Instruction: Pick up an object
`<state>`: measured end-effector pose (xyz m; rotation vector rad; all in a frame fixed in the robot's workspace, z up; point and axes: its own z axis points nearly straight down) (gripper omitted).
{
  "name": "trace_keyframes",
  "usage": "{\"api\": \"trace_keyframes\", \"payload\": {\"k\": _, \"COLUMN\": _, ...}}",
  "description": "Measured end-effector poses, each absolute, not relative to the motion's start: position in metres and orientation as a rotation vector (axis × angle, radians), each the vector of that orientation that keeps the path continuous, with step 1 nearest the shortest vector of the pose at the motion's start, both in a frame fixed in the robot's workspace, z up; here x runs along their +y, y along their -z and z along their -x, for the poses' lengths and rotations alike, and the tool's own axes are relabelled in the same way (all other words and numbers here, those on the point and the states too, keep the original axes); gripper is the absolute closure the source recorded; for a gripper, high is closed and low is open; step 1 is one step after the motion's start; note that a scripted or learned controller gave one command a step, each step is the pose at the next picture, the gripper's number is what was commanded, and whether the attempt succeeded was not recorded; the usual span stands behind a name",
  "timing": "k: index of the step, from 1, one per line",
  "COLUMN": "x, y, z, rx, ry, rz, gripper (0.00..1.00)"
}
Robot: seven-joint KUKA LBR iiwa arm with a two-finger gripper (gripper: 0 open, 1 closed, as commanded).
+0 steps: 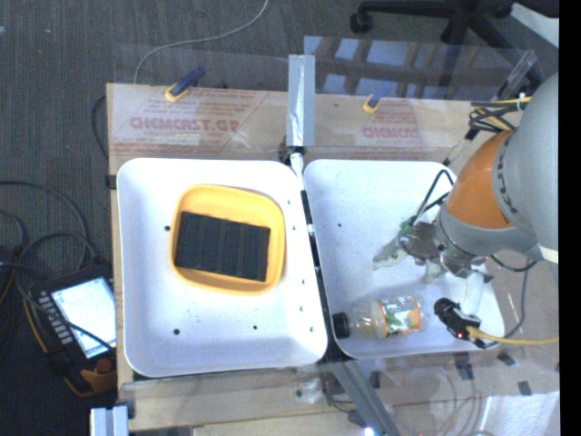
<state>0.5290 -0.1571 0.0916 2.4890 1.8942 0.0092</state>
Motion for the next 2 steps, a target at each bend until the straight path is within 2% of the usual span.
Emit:
{"api": "trace_keyframes", "payload": {"k": 1, "x": -0.166, "y": -0.092, "z": -0.491, "rx": 2.106, "ry": -0.017, "rz": -2.302, "gripper": 0.00}}
{"api": "trace_keyframes", "payload": {"k": 2, "x": -0.151, "y": -0.092, "z": -0.490, "rx": 2.260, "ry": -0.006, "rz": -2.144, "gripper": 0.00}}
